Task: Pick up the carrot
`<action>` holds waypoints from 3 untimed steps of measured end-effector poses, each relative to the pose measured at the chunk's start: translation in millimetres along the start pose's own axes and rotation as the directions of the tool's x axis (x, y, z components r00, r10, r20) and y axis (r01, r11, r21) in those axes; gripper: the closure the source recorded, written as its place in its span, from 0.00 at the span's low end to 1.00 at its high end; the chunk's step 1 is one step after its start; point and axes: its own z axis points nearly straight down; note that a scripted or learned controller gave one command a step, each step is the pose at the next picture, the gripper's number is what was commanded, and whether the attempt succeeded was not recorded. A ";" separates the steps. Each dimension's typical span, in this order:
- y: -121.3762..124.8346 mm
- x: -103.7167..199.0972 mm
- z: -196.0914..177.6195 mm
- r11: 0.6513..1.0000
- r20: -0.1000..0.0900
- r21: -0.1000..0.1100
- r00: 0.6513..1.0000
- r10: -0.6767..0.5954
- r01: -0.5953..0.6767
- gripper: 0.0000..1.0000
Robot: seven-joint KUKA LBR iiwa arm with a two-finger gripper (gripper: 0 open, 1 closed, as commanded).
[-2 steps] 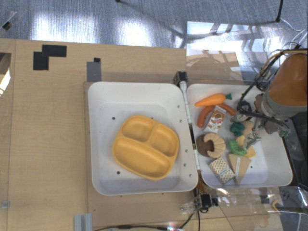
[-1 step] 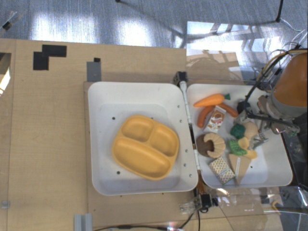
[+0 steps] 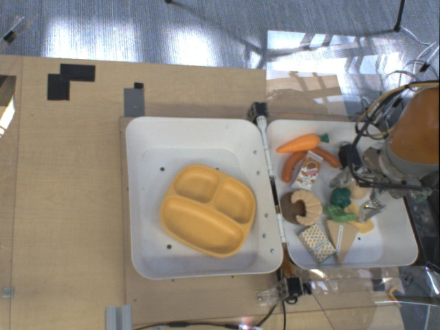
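The carrot (image 3: 299, 143), orange with a small green top at its right end, lies near the far left corner of the right bin (image 3: 405, 251). My gripper (image 3: 357, 192) hangs low over the middle right of that bin, to the right of and nearer than the carrot and well apart from it. Its fingers (image 3: 341, 179) stand open over a cluster of toy food, with nothing clearly held between them. The orange band of the arm (image 3: 419, 129) rises at the right edge.
Around the gripper lie a green broccoli piece (image 3: 339, 198), a donut (image 3: 302, 207), a small carton (image 3: 309, 172), two sausages (image 3: 294, 163), a checked packet (image 3: 317, 243) and a cone (image 3: 342, 238). The left bin (image 3: 141, 184) holds a yellow divided plate (image 3: 208, 208).
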 end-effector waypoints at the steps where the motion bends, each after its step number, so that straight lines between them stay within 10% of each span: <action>1: -53.8 -89.0 2.8 0.916 -0.030 -0.006 0.916 0.400 -0.401 0.00; 2: 22.2 -132.6 -4.8 0.828 -0.025 0.002 0.827 0.561 -0.561 0.00; 3: 71.9 -167.6 -100.2 0.781 0.002 -0.005 0.781 0.625 -0.625 0.00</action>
